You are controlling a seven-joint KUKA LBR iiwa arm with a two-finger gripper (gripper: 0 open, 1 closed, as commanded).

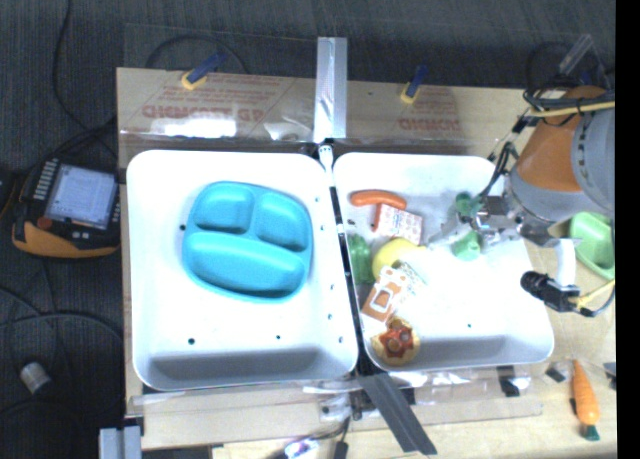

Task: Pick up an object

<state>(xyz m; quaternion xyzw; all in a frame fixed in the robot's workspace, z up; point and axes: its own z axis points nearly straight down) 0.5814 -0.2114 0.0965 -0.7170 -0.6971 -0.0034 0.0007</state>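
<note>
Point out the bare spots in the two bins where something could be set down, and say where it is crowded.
Right bin: bare floor at its lower right, between the carton and the right wall. Its left side is crowded: sausage, yellow fruit, carton, red item. Gripper sits at the upper right.
Left bin: bare strip below the blue tray.

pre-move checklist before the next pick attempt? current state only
1. Claw over the right bin: ok, at its upper right part.
2. Claw carrying nothing: cannot tell; a green object sits right at it.
3. Targets present: ok; orange sausage-shaped piece, yellow round item and small cartons cluster on the bin's left side.
4. Left bin contents: ok, blue divided tray lies flat.
5. Cluster spacing: not ok, items touch or overlap.
</note>
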